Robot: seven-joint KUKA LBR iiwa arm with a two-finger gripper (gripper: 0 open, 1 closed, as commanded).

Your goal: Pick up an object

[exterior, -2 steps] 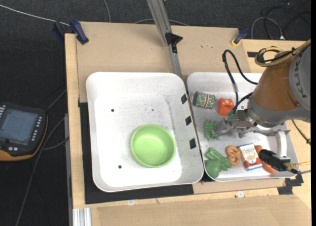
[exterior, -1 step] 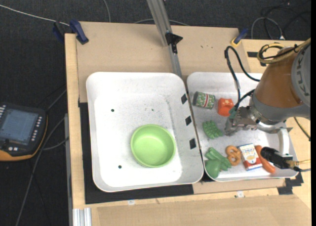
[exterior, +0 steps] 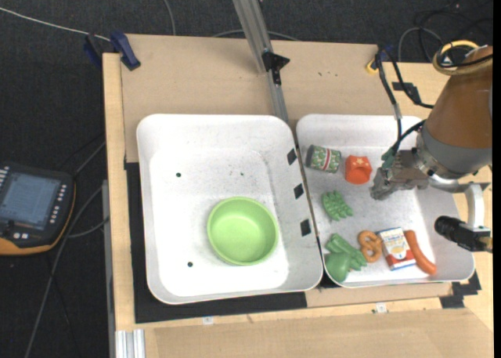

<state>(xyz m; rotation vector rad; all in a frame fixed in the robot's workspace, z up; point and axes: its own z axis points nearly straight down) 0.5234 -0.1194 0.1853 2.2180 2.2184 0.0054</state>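
Orange and grey, my arm comes in from the right and covers the far right corner of the right bin. My gripper hangs low over that bin, but its tips are small and dark against the metal, so I cannot tell how my fingers stand, and nothing shows between them.

Just left of the gripper sits a small red block, and beside that a green and white can lying on its side. Nearer the front are a green ridged toy, a green leafy toy at the front rim, a brown pretzel, a small white carton and an orange carrot touching it.

The left bin holds a green bowl, upright, near its front. A metal pole slants down between the two bins.
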